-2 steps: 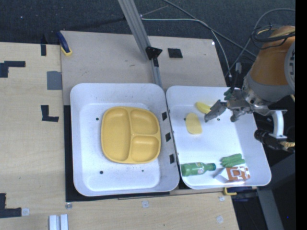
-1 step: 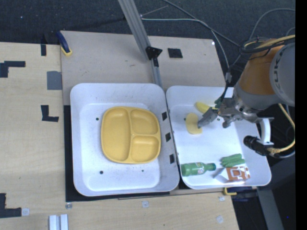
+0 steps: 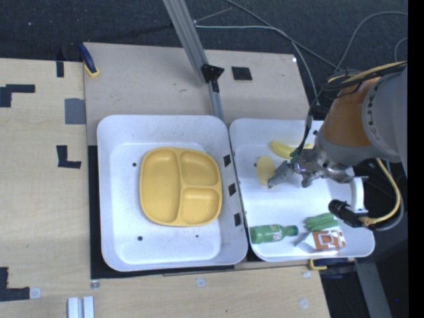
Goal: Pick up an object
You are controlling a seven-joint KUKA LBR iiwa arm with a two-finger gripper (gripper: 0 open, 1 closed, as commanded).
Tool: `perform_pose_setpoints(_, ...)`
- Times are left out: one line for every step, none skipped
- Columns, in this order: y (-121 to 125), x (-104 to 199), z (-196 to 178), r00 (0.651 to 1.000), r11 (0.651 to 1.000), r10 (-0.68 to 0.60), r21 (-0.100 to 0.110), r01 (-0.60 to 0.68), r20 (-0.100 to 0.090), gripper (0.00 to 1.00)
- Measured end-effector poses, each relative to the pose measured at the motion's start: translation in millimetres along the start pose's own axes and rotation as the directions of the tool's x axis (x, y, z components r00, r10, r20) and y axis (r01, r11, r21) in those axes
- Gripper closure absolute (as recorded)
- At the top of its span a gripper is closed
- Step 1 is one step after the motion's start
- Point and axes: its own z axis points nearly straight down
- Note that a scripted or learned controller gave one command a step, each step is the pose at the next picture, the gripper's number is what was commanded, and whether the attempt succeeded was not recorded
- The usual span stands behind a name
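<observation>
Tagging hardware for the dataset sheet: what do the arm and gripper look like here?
The arm is a thick, rounded grey body with a broad orange band above the wrist. The gripper is a dark grey metal unit with a white bracket beside it. A yellow cable and black cables loop around the wrist.

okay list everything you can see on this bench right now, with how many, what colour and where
White bins: two, white, side by side on the bench.
Divided plate: one, yellow, in the middle of the left bin.
Yellow pieces: two, yellow, upper part of the right bin, by the hand.
Bottle: one, green, lying near the right bin's front edge.
Green item: one, green, right of the bottle.
Carton: one, orange and white, front right corner.
Arm: one, grey with orange band, reaching from the right.
Hand: one, dark, over the right bin.
</observation>
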Motion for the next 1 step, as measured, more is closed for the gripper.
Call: perform_pose_setpoints(0.8, -0.2, 25.0, 1.0, 1.0, -0.001, -0.007, 0.001, 0.002, 0.0)
